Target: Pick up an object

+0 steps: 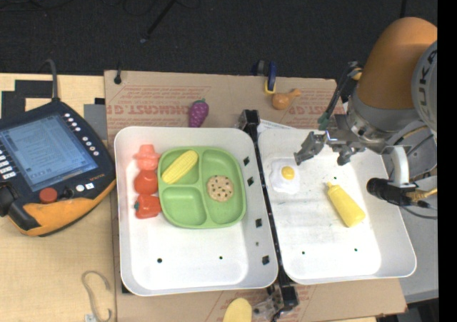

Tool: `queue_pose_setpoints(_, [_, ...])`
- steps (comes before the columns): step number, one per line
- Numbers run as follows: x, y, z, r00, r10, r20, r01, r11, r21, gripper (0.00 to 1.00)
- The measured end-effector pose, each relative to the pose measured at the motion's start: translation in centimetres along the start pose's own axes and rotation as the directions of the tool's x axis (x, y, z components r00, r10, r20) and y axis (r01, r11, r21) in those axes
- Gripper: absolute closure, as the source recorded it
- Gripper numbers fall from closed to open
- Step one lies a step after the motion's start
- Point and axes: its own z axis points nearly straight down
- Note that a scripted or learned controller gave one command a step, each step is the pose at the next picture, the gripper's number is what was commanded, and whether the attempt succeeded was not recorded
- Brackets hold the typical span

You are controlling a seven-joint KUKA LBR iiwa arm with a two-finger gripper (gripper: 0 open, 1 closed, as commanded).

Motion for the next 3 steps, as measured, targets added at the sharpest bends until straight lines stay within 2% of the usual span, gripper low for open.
queue_pose_setpoints(1, [-0.1,-0.4,6.4,1.000,-0.001,0.000,0.001,1.000,0.006,0.00])
queue_pose_setpoints(3, [0.0,-0.6,14.9,1.000,0.000,-0.001,0.000,1.000,0.004,0.00])
